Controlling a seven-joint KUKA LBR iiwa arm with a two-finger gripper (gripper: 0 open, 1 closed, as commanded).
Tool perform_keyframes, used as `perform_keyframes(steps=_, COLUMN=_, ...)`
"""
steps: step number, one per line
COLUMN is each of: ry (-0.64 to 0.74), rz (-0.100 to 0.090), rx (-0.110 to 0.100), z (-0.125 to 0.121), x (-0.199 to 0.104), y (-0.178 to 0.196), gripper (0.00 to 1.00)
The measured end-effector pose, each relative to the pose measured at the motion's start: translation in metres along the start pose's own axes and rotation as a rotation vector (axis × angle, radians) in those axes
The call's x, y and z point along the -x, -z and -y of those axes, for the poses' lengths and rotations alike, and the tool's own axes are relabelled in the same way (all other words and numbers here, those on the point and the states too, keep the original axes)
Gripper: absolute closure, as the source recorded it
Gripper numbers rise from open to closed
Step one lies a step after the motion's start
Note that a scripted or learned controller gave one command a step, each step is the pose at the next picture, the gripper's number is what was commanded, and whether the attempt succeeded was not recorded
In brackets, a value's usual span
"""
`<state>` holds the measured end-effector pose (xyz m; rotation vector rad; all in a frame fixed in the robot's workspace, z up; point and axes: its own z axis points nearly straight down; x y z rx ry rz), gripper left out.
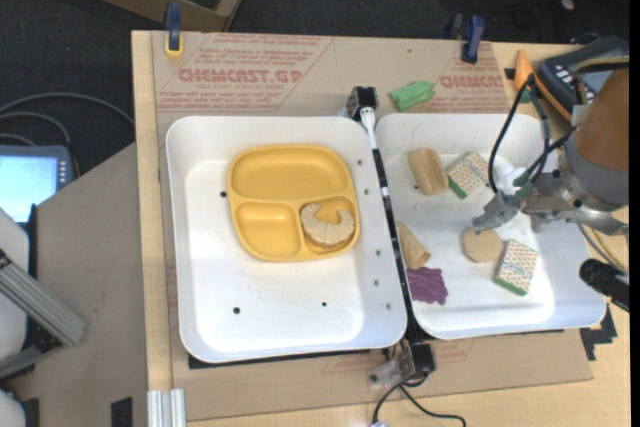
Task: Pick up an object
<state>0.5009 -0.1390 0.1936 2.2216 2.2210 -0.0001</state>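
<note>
In the left bin we see a yellow divided plate with a pale ring-shaped piece sitting in its lower right compartment; none of that is within easy reach, so we leave it alone. Past the rail between the bins, the right bin carries the likely targets: a small brown piece and a purple lump near its left wall, a tan roll further up, a patterned block just beside the roll, a round tan disc and a second patterned block touching or almost touching the disc. A green thing lies on the bench above the bins.

The gripper hangs directly above the upper edge of the disc, and we cannot tell how wide it stands or whether anything is in it.

We judge the disc to be the object aimed at. To do this well, we centre over the disc, away from the block beside it, come down straight, close only once low enough to catch its sides, then lift slowly and check that it comes up
</note>
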Motion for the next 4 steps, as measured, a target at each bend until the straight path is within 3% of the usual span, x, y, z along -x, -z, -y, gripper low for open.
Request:
perform_keyframes(steps=1, ry=-0.001, rz=0.007, rx=0.009, z=-0.015, x=0.022, y=-0.11, gripper=0.0)
perform_keyframes(steps=2, ry=-0.001, rz=0.007, rx=0.017, z=-0.017, x=0.021, y=-0.094, gripper=1.0)
perform_keyframes(steps=3, ry=0.011, rz=-0.001, rx=0.016, z=-0.089, x=-0.057, y=-0.003, gripper=1.0)
perform_keyframes(steps=4, ry=0.008, rz=-0.003, rx=0.003, z=-0.077, x=-0.119, y=0.012, gripper=1.0)
